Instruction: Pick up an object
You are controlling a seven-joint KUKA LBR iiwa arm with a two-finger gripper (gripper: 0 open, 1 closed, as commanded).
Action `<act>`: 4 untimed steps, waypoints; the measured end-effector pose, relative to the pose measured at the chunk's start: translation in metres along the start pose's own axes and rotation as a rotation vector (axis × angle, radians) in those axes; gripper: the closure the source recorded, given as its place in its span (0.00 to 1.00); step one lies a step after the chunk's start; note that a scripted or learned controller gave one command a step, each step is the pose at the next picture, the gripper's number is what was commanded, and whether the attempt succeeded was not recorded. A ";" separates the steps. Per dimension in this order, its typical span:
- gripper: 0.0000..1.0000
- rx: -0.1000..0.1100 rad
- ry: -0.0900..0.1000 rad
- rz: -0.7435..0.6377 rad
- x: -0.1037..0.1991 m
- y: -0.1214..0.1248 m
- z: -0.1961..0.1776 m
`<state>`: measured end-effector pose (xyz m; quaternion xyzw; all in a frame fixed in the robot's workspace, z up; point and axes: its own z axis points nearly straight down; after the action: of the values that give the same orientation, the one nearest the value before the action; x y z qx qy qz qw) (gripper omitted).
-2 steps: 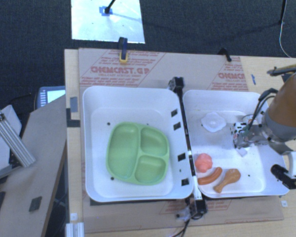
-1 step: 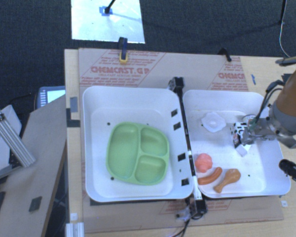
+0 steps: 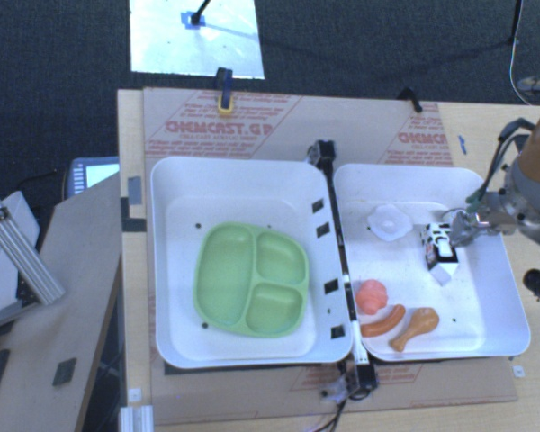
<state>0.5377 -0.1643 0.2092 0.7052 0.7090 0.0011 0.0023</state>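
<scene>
End effector (image 3: 439,250) possibly over "CHEMCAST"-lettered bench sheet (image 3: 218,126).

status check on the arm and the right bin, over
Gripper low in the right bin, over its right half. Toy drumstick, sausage, pink piece lie at the near edge, untouched. Nothing between them and gripper.

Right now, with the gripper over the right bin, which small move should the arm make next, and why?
Probably a short descent straight down. The gripper hangs over the right bin, beside a clear plastic piece; the pink piece, sausage and drumstick lie nearer the front edge, and I see none of these gripped.
</scene>
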 end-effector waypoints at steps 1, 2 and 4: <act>1.00 -0.001 0.000 0.000 0.000 0.002 -0.046; 1.00 0.003 0.002 -0.003 0.055 -0.005 -0.052; 1.00 0.004 0.003 -0.004 0.156 -0.025 -0.042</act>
<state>0.5119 -0.0084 0.2504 0.7039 0.7103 0.0008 -0.0002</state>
